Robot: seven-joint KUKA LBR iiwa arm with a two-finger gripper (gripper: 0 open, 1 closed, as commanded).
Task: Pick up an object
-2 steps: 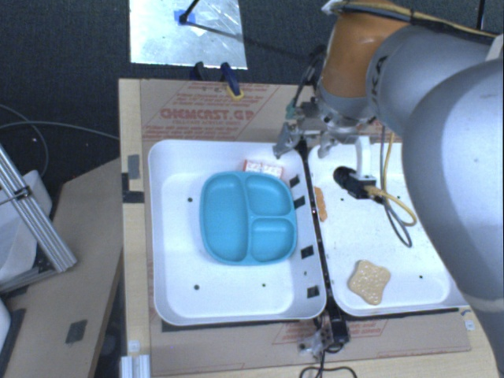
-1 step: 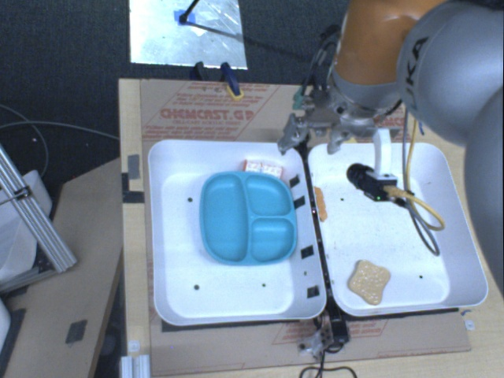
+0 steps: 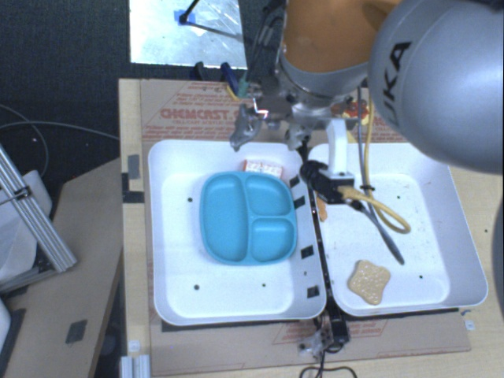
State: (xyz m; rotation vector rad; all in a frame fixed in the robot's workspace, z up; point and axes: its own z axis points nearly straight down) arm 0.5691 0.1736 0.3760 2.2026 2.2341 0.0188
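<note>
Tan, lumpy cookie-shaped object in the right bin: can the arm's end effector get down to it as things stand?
Probably yes. The tan, lumpy cookie-shaped object lies alone on bare floor near the right white bin's front, nothing over it. The end effector sits over the bins' far edge.

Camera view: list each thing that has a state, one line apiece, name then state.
blue divided plate: flat and upright in the left bin, compartments bare.
small printed packet: lying flat, touching the plate's far edge.
tan cookie-shaped piece: lying flat in the right bin.
tongs: lying in the right bin.
end effector: above the left bin's far edge, holding nothing visible.
</note>
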